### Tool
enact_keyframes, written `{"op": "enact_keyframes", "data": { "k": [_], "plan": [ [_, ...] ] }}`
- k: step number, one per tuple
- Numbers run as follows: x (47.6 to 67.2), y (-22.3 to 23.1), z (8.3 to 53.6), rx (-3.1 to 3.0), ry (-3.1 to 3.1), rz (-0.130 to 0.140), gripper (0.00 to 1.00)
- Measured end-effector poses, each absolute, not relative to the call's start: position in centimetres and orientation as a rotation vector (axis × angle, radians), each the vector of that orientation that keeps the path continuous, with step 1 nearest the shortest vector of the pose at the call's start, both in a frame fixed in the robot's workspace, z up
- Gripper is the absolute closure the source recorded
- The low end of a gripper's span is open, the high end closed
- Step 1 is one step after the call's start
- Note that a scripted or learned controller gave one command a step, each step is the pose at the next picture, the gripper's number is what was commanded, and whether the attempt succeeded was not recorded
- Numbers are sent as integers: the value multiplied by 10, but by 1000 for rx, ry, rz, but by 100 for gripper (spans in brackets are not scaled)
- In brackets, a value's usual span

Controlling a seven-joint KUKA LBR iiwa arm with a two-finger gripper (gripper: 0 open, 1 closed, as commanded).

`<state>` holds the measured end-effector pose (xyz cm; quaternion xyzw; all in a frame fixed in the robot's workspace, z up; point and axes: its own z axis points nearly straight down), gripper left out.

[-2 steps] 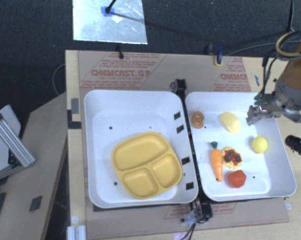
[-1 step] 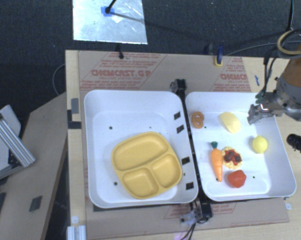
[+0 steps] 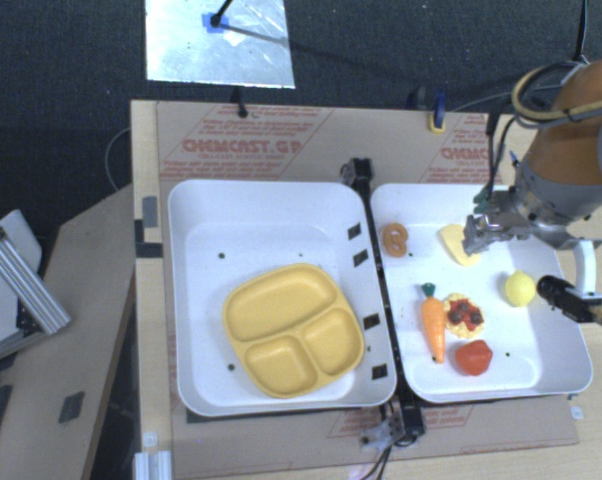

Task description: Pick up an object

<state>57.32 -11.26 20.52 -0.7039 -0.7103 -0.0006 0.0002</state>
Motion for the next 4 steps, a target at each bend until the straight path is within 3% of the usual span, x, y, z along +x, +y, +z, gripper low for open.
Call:
{"op": "enact_keyframes", "data": {
  "k": [1,4],
  "plan": [
    [577,-57,220,-2211,-2233,-4,100],
    [579,100,208,-2210,-2233,-5,100]
  ]
}}
